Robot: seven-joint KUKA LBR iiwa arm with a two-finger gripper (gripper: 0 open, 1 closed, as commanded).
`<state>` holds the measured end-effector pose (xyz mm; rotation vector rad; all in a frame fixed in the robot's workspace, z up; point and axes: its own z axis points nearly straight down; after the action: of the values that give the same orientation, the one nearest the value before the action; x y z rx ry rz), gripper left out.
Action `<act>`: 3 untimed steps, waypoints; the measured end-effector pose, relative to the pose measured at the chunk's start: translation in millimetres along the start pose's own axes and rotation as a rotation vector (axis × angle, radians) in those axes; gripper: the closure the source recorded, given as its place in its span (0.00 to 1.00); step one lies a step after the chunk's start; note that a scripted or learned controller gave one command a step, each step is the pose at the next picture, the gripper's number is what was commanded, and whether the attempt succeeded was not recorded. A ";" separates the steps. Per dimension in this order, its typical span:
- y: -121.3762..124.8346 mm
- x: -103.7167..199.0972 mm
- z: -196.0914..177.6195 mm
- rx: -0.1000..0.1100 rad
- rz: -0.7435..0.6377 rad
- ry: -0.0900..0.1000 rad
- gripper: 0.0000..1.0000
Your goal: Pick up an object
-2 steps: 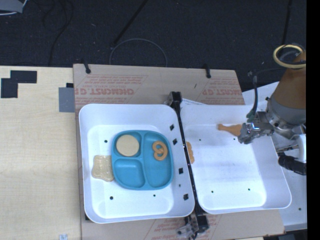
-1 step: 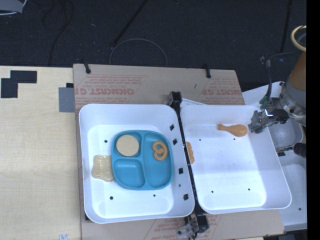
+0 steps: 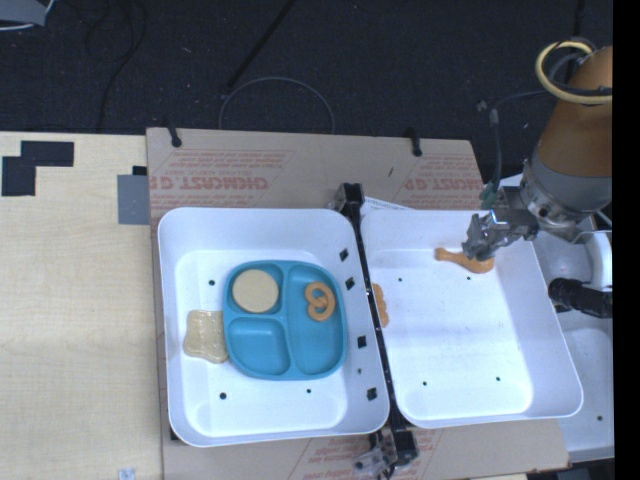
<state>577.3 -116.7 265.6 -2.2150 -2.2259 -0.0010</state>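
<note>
The gripper (image 3: 487, 236) sat low over the right bin (image 3: 470, 368), near its far right corner; its dark fingers were down on one end of an orange curved piece (image 3: 462, 259) lying on the bin floor, though whether the jaws were apart or clamped on it could not be told; in the left bin (image 3: 185, 368) a blue divided tray (image 3: 280, 353) carried a round cracker (image 3: 254, 290) and a pretzel (image 3: 319, 301); a pale biscuit (image 3: 205, 335) lay against the tray's left edge.
</note>
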 end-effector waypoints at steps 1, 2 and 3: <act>7.2 44.4 0.0 0.001 0.001 0.000 1.00; 13.8 99.6 18.1 0.004 0.001 0.000 1.00; 21.4 157.2 15.0 0.002 0.000 0.000 1.00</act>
<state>597.9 40.6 250.8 -2.2137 -2.2246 0.0013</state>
